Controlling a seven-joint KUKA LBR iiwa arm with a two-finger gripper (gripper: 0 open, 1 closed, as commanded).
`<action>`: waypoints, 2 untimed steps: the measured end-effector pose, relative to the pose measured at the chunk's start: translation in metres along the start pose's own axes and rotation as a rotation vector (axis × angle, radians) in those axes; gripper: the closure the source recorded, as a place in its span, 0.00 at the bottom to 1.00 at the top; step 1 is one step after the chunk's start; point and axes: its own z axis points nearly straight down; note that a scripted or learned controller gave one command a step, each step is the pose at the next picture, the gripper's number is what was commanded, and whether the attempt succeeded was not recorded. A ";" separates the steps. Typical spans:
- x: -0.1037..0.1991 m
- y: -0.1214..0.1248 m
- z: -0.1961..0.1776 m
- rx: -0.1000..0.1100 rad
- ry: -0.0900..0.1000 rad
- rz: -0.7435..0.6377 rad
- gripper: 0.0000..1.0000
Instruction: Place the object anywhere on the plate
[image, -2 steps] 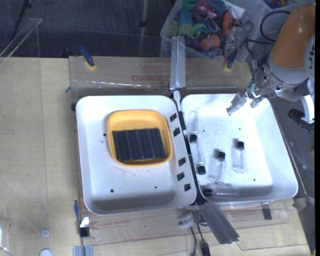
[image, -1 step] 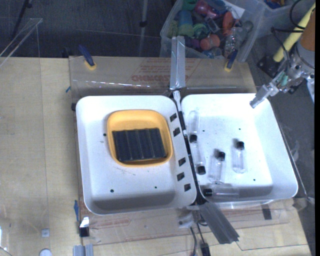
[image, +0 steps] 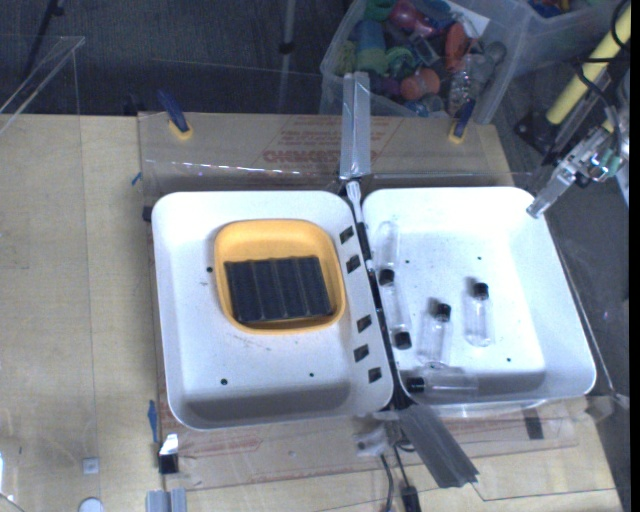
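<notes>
A pale wooden bench is seen from above, and two shallow white bins are set side by side on it, touching along a raised middle seam marked with small black tabs. The left bin is largely taken up by a yellow plate with rounded corners, placed towards the bin's upper middle. A dark, ribbed rectangular block is laid flat on the plate, well within its rim and slightly nearer its lower edge. Behind the bins, a clear tub of coloured toys is seen at the top of the view. The gripper is held at the upper right, above and just outside the far right corner of the right bin, well apart from the plate and the block; nothing is seen in its grasp, and whether it is wide or narrow cannot be told. In the right bin several small clear vials with black caps are scattered: one vial stands right of centre, a second vial is just beside it on the left, and others are lined along the seam and the lower wall.
</notes>
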 end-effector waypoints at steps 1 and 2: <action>0.004 -0.002 0.019 0.001 0.005 -0.216 0.00; 0.008 -0.005 0.013 0.000 0.005 -0.310 0.00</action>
